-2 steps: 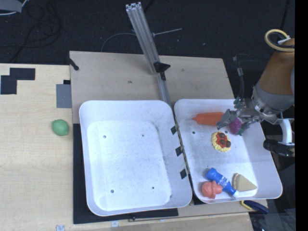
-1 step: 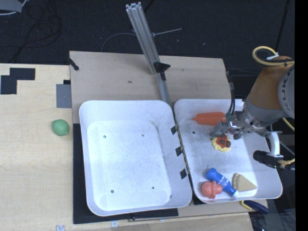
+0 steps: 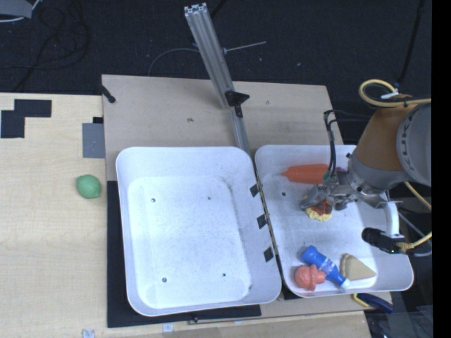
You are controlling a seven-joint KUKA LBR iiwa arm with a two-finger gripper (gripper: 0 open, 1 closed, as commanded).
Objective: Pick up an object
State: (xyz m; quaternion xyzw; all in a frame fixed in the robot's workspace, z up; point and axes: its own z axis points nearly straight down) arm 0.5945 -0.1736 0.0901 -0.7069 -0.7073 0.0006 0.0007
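Gripper [image 3: 323,201] sat over a small yellow-red toy [image 3: 320,212] in the right bin [image 3: 394,277]; jaws' state couldn't be told. Toy looked light, soft; best pinched across its middle.

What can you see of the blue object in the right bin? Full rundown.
The blue object is small, elongated and glossy, plastic by the look, with a rounded knob at its upper-left end. It lies on its side, slanted from upper left to lower right, near the front of the right bin. Its lower side touches or overlaps the pink-orange lump; its lower-right end sits close to the tan wedge, contact unclear. The claw is farther back in the bin, apart from it. Finer detail is too blurred to tell.
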